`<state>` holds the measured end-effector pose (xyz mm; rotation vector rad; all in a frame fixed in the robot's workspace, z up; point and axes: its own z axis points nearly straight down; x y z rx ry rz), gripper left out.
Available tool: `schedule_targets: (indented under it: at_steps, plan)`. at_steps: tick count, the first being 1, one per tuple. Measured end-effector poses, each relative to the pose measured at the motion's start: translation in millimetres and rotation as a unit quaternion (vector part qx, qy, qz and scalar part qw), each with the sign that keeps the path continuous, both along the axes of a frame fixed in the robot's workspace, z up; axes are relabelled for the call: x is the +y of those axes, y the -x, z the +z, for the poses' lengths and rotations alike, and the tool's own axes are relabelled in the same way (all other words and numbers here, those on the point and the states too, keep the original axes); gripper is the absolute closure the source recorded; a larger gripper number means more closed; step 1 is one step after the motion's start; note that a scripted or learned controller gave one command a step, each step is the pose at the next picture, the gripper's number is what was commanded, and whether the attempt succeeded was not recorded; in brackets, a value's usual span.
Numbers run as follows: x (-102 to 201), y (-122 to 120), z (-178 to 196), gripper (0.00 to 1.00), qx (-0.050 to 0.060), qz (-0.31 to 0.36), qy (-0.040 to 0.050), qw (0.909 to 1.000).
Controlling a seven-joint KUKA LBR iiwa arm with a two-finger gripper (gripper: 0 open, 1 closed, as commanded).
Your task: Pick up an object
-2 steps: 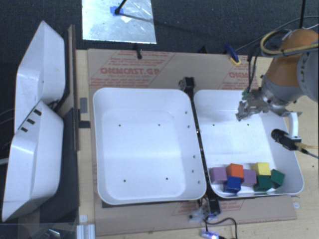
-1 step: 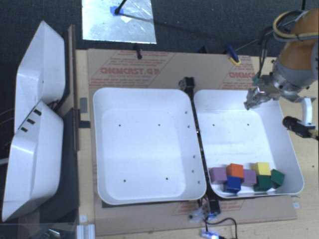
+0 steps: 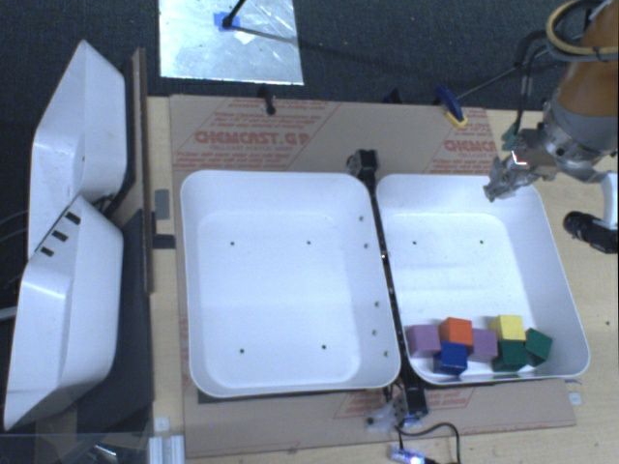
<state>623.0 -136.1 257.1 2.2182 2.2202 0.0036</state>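
Several small coloured blocks lie bunched along the near edge of the right bin: a purple block, an orange block, a blue block, a yellow block and green blocks. My gripper hangs over the far right corner of that bin, well away from the blocks, with the orange-banded wrist above it. Nothing shows between its fingers.
The left bin sits beside the right one on a cardboard sheet. A shiny metal plate lies at the back, white moulded covers stand at the left, and cables run near the bench's front edge.
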Motion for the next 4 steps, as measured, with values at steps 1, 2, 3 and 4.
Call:
schedule_targets:
  at_steps: [1, 2, 3, 4]
  plan:
    - [52, 13, -16, 1.0, 0.002, 0.002, -0.0009, 1.0]
    - [105, 19, -28, 1.0, 0.002, 0.002, -0.0008, 1.0]
    - [164, 37, -23, 1.0, 0.002, 0.002, -0.001, 1.0]
    - [221, 46, -33, 1.0, 0.002, 0.002, -0.0009, 1.0]
